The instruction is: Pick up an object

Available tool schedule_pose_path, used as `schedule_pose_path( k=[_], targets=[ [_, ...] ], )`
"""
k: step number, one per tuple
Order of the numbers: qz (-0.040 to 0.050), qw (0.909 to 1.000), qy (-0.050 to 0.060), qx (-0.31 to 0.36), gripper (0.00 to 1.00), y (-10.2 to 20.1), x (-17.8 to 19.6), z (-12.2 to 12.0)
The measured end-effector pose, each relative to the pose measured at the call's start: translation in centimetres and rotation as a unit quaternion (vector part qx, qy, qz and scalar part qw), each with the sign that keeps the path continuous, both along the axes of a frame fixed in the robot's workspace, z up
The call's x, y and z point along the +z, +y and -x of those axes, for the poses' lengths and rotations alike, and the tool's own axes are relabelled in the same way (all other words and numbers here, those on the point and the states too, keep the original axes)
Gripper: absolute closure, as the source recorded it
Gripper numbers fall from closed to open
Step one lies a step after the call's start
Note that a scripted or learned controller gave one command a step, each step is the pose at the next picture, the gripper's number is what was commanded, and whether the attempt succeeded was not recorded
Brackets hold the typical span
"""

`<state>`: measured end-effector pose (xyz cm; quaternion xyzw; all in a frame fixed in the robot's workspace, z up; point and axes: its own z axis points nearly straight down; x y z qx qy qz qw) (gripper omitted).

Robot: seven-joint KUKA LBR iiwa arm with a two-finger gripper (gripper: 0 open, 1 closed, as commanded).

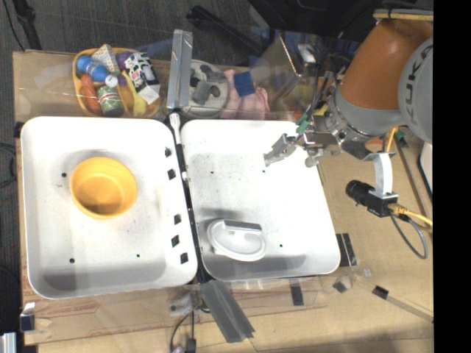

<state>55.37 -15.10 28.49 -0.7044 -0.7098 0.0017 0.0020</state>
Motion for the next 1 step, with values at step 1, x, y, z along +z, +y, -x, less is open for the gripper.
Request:
schedule_pose_path(
  k=[1],
  targets=[
    [-0.0002, 1.0000, 0.000, -0.005, 0.00, 1.22, -6.87, 6.23]
  ],
)
